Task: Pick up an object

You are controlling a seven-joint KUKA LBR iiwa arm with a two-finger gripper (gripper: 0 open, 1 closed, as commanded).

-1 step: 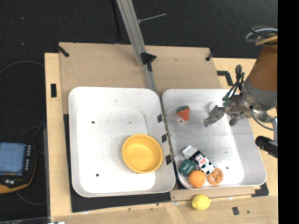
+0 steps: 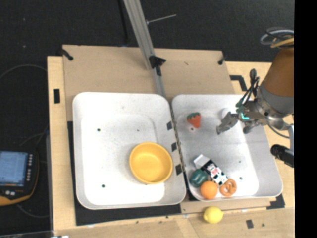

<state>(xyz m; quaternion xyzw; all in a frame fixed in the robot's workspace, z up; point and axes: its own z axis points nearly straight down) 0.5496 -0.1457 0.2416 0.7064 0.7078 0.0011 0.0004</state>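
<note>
Gripper (image 2: 237, 126) hangs over the far part of the right bin (image 2: 257, 152), fingers spread apart with nothing between them; a strawberry (image 2: 194, 119) lies just to its left, apart from it. Near edge of that bin holds a cluster touching one another: green object (image 2: 199, 176), white patterned box (image 2: 212, 169), orange (image 2: 209, 190), pretzel (image 2: 228, 187). Yellow bowl (image 2: 150, 162) sits in the left bin (image 2: 99, 113); a lemon (image 2: 213, 214) rests on the bench outside, near side.
</note>
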